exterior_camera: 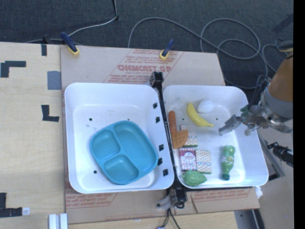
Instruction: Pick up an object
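We see two shallow white plastic bins side by side on a cardboard sheet (138, 66) w/ red print, held by two blue-and-yellow clamps at its far edge.

Left bin (76, 142): one light-blue plastic divided plate (123, 151) w/ three compartments, lying flat, a bit toward the near side.

Right bin (248, 166) holds the pickable stuff. Yellow toy banana (198, 117): long axis runs diagonal, from far-left to near-right, its curve bowing toward the bin's near side. A white rounded egg-like object (206, 106) sits touching or just beside the banana's far side; we can't tell which. Green plastic bottle (227, 161): long axis approx. near-to-far, narrow cap end pointing at the near rim, near the bin's right wall. Orange carrot-like stick (172, 120) lies along the left wall, lengthwise near-to-far, w/ an orange-brown flat piece (179, 139) just below it. Near that, small printed boxes: a red-and-white carton (188, 159) and a pale patterned carton (204, 160) next to each other. Green leafy toy vegetable (194, 177) in the near-left corner area.

Gripper (229, 126) comes in from the right over the bin's right part, between banana and bottle, apart from both. Its dark fingers (227, 126) point left; whether apart or together, we can't tell. Nothing seen between them.
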`<control>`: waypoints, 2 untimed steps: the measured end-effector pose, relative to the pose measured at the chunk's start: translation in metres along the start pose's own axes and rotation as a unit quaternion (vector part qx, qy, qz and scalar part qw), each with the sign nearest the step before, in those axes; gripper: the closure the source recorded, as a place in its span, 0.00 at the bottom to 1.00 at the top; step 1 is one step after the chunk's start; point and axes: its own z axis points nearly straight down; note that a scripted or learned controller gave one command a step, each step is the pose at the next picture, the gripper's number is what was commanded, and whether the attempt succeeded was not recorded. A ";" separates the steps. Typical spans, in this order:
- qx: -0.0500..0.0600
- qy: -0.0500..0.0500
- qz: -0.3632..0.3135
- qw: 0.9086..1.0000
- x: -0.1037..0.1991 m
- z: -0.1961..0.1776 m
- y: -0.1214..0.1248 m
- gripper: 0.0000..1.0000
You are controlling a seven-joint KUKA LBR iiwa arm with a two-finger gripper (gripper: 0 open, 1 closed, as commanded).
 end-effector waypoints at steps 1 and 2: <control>-0.003 -0.001 0.000 1.000 0.034 0.115 0.051 0.00; 0.002 0.000 0.000 1.000 0.062 0.129 0.127 0.00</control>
